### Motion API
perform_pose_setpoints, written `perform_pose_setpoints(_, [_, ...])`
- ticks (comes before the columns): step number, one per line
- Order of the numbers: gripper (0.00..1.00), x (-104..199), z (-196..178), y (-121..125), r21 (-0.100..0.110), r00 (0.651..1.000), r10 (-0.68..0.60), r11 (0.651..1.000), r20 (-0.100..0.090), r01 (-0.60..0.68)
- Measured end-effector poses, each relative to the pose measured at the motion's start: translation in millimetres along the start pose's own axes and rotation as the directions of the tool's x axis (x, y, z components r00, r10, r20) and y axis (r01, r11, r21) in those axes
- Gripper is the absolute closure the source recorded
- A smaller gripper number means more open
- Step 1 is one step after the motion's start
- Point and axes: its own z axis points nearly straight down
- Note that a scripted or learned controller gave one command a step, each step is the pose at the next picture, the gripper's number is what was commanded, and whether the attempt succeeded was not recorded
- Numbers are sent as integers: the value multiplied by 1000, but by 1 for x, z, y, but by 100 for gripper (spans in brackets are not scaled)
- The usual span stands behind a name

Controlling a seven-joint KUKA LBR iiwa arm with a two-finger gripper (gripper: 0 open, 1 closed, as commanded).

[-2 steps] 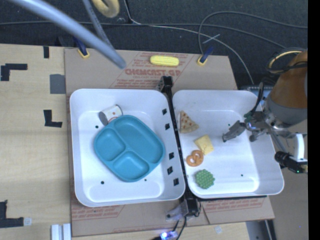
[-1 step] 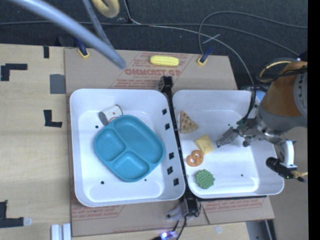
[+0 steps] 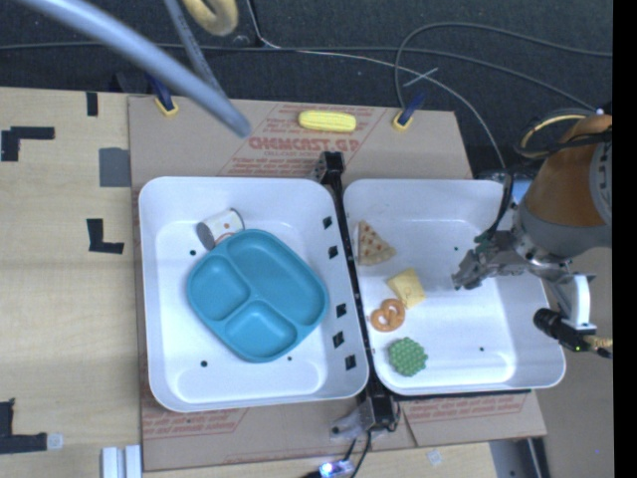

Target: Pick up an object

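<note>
Your pincer (image 3: 470,275) low in right bin (image 3: 498,366), near its right wall; can't tell its state. Bumpy green ball (image 3: 407,356), pretzel ring (image 3: 387,316), yellow wedge (image 3: 406,288) hug left wall; bare floor between.

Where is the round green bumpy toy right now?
The round green bumpy toy lies in the right white bin, near its front edge, just below the small orange pretzel-shaped toy.

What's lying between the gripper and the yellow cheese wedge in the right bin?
Nothing: in the camera view, only bare white floor of the right bin separates the gripper from the cheese wedge.
</note>
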Motion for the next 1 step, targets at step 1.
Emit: perform_pose_setpoints(1, [100,2,-45,8,-6,1000,0,1000,1,0])
